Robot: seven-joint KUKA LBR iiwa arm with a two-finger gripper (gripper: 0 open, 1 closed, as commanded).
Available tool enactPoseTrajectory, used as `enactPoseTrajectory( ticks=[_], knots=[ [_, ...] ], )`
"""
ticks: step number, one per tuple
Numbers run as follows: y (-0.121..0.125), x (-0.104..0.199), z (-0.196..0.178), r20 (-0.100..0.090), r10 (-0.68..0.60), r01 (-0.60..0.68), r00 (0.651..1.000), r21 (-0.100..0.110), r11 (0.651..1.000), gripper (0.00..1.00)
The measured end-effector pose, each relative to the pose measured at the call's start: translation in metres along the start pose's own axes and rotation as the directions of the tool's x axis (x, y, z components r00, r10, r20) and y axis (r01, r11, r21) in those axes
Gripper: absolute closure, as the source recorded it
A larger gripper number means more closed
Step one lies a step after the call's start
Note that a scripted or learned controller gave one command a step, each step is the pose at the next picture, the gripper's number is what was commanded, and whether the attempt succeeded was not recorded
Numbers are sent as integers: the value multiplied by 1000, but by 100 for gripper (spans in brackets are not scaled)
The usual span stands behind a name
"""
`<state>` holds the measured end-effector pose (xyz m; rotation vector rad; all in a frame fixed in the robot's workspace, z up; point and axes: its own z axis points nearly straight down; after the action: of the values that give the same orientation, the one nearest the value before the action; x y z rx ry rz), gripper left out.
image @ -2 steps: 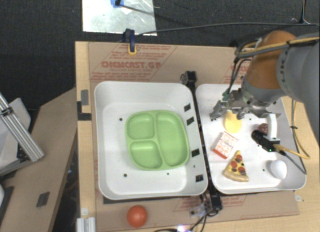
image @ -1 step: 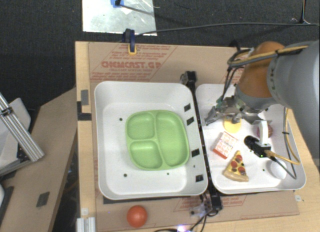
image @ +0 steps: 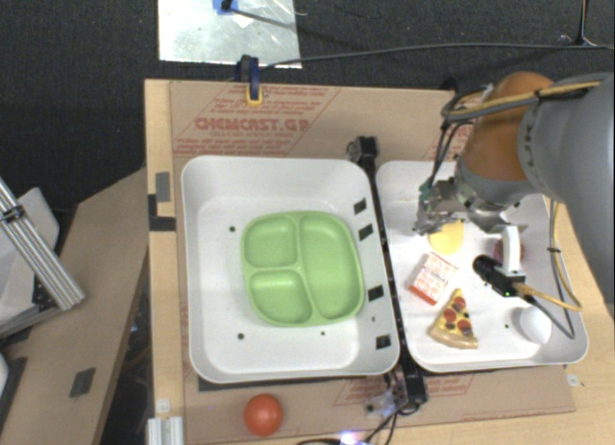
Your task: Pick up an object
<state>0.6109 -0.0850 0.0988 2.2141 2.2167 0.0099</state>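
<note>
Camera view, near to far. Nearest, an orange-red ball point(image: 263, 414) lies on the brown cardboard surface point(image: 288, 111), in front of the green three-compartment plastic plate point(image: 303, 268) and outside both bins. The plate lies flat in the middle of the left shallow white bin point(image: 207, 270), with bare bin floor on all four sides of it.

In the right shallow white bin point(image: 404, 184), to the view's right of the plate, the near part holds a toy pizza slice point(image: 455, 318) and a white rounded object point(image: 531, 323). Just beyond the slice lies a small red-and-white box point(image: 433, 278). A flat yellow rounded piece point(image: 448, 237) lies past the box, level with the plate's far edge. The wall nearest the plate has open floor beside it.

The gripper point(image: 434, 214) hangs just above the yellow piece's far edge. Whether it is open or closed cannot be told, and nothing is seen held.

Beyond the plate, a blue clamp point(image: 250, 76) grips the surface's far edge. Behind it, a silvery sheet point(image: 226, 6) lies on dark floor point(image: 77, 68).
</note>
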Motion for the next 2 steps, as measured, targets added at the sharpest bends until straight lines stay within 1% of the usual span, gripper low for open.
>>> enactPoseTrajectory(
  ticks=[1,2],
  knots=[
    [-2,-6,-62,-1,2,-2,1000,5,1000,100],
    [-1,-10,-126,0,-2,2,1000,3,1000,100]
  ],
)
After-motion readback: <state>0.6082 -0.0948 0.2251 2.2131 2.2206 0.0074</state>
